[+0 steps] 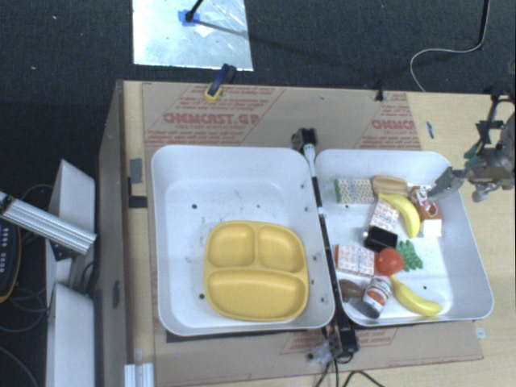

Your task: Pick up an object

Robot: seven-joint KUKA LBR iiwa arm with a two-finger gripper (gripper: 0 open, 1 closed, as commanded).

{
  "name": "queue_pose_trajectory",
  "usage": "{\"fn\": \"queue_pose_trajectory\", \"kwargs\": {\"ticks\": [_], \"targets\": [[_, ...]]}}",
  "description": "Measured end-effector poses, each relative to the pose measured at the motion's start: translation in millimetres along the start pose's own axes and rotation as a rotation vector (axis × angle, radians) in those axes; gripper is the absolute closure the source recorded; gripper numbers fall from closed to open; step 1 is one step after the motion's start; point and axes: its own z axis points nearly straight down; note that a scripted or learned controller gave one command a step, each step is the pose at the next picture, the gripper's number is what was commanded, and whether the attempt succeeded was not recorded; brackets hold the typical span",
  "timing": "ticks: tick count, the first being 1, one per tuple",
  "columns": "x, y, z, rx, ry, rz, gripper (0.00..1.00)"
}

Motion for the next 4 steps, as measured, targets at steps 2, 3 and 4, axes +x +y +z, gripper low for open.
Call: {"fn": "queue_pose_trajectory", "kwargs": {"ticks": [2, 3, 4], "targets": [[77, -14, 180, -0.007, -0.001, 0.002, 0.00], [42, -61, 183, 0.001, 0.000, 0.003, 0.00], [-19, 11, 163, -0.002, -0.001, 0.001, 0.00]]}}
